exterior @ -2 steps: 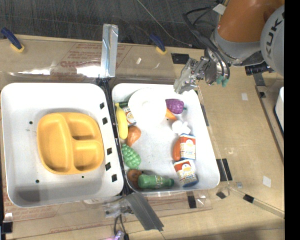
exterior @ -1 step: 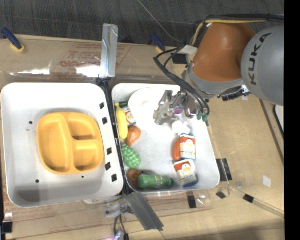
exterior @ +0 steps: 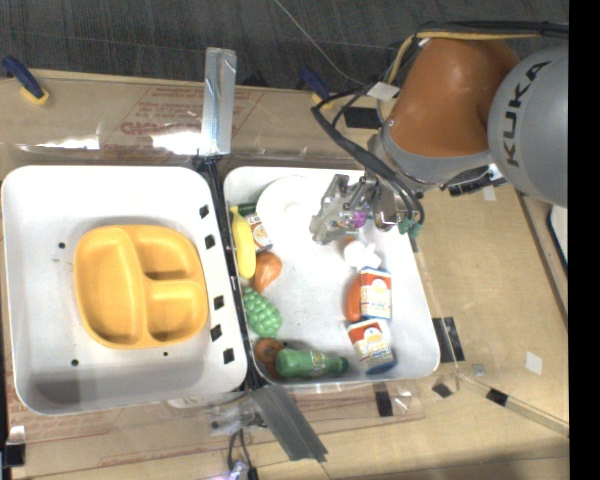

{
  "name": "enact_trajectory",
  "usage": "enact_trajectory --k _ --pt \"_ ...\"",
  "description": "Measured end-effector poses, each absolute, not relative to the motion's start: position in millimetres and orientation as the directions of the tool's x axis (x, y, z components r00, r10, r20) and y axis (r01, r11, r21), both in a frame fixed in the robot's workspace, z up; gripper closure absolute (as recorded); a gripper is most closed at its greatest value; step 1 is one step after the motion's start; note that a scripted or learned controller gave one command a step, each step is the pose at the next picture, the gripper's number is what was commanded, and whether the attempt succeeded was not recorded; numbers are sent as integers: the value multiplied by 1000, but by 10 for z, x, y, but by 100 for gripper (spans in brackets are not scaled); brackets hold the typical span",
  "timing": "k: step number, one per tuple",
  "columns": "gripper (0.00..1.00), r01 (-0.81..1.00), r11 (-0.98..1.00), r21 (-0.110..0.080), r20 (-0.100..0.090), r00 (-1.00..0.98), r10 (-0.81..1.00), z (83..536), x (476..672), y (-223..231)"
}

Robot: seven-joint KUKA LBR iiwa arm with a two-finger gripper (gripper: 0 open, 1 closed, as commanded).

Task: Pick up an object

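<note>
My gripper hangs over the upper middle of the right bin, below the grey arm and its orange band. Below and to its right lie an orange bottle with a white cap and a small can with a blue rim. Along the bin's left wall sit a yellow banana, a brown onion and a green bunch of grapes. A green bottle rests at the bin's front edge beside a brown item. I see nothing between the fingers.
The left bin holds a yellow divided tray. A white round plate lies in the right bin's upper part, partly under the gripper. Black cables run from the arm across the cardboard bench top.
</note>
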State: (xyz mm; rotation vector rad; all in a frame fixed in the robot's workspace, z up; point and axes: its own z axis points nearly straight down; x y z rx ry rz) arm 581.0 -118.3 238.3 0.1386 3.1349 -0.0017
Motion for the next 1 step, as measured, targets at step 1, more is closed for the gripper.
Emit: enact_trajectory --k 1 --pt "100 143 990 -1 -5 -990 143 2670 6552 -1397"
